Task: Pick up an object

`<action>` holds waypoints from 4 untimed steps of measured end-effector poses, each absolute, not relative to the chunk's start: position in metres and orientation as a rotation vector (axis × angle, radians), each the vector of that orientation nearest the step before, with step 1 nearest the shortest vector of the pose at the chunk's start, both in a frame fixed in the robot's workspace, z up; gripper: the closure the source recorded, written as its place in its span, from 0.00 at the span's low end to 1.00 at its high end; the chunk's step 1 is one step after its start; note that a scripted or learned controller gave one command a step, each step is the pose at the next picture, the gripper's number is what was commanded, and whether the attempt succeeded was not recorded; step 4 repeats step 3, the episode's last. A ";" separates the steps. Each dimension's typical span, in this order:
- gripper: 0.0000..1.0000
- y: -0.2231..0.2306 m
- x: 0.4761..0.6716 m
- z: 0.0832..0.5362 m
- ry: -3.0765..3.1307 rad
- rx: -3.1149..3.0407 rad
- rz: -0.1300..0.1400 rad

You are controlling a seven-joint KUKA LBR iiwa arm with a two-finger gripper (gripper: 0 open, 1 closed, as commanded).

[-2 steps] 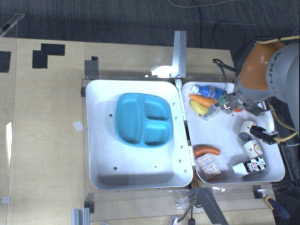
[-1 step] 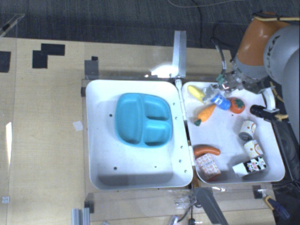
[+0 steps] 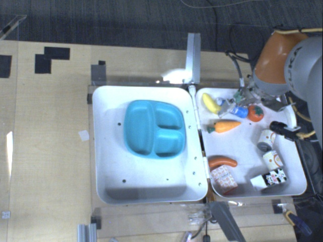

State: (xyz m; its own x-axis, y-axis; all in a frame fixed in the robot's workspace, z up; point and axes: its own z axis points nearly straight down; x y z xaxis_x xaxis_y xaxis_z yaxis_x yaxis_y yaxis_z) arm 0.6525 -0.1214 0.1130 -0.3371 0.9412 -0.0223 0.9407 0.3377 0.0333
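The right bin [image 3: 298, 183] holds several small toys: a yellow banana [image 3: 210, 103], an orange carrot [image 3: 226, 126], a red tomato [image 3: 256, 113], a blue piece [image 3: 239, 112], a red sausage [image 3: 222, 162], a red-and-white block [image 3: 223, 179], two small cups [image 3: 266, 139] and a black-and-white carton [image 3: 272, 178]. My gripper [image 3: 241, 99] reaches down at the bin's far side, just above the blue piece and between the banana and the tomato. Its fingertips are too small and cluttered to read.
The left bin [image 3: 108, 185] holds a blue divided plate [image 3: 154, 128]. A metal post [image 3: 193, 59] stands behind the seam between the bins. The arm's orange band [image 3: 275, 59] hangs over the right bin's far right corner. Cables trail across the dark floor behind.
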 end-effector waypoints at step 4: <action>1.00 -0.055 0.620 0.187 2.601 1.762 0.001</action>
